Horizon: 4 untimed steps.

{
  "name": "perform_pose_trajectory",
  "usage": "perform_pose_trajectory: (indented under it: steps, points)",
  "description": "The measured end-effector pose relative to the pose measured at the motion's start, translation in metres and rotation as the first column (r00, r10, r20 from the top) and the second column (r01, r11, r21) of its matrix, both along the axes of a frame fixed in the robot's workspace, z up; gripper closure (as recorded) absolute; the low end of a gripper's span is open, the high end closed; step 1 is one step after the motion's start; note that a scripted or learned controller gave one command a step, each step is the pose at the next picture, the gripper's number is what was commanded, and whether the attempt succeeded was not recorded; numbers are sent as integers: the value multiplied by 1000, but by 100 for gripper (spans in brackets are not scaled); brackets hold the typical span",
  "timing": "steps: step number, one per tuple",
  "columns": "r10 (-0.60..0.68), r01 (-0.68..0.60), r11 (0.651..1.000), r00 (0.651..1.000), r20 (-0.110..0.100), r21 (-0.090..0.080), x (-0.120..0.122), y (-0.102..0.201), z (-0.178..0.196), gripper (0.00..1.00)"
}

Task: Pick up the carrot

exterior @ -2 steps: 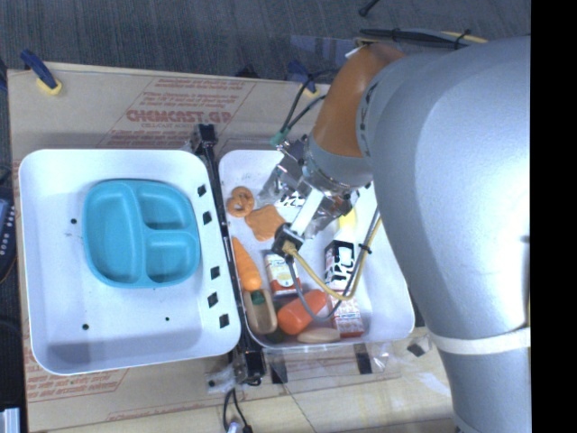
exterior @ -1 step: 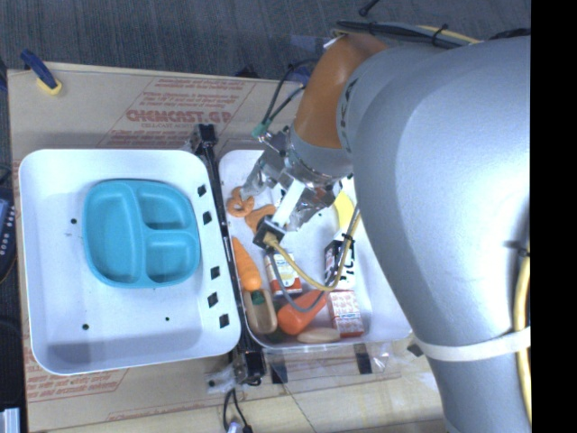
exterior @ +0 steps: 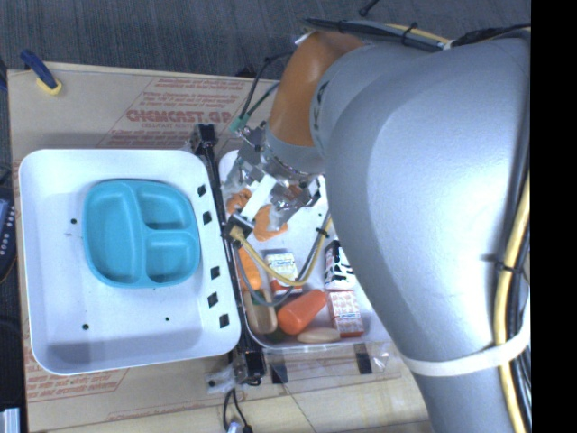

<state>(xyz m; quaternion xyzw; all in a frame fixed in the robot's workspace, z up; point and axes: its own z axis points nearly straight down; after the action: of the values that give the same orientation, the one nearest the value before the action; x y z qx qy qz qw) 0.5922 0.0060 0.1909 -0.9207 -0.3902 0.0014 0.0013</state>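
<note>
The bench is covered with brown cardboard and carries two shallow white bins side by side. The left bin holds one blue divided plate. The right bin is mostly under the big grey arm. The carrot lies at the near end of the right bin, between a small red packet and a brown object. The gripper is low over the far part of the same bin, near another orange item. I cannot tell how its jaws stand. I judge it should travel toward the near end, centre above the carrot, and close across its narrow width, clear of the packet. I count two bins, one plate, one carrot.
</note>
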Motion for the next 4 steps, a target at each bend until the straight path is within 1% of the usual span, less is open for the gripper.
perform_pose_trajectory:
  steps: [1, 2, 3, 4]
  points:
    - [-219, 219, 976, 976, -2, 0, 28, 62, 0, 0]
    - [-68, 67, 998, 997, 23, 4, 35, 136, -80, 0]
    - [-11, 11, 1000, 1000, 3, 3, 30, 176, -35, 0]
    - [-123, 123, 992, 992, -4, -1, -91, 136, -78, 0]
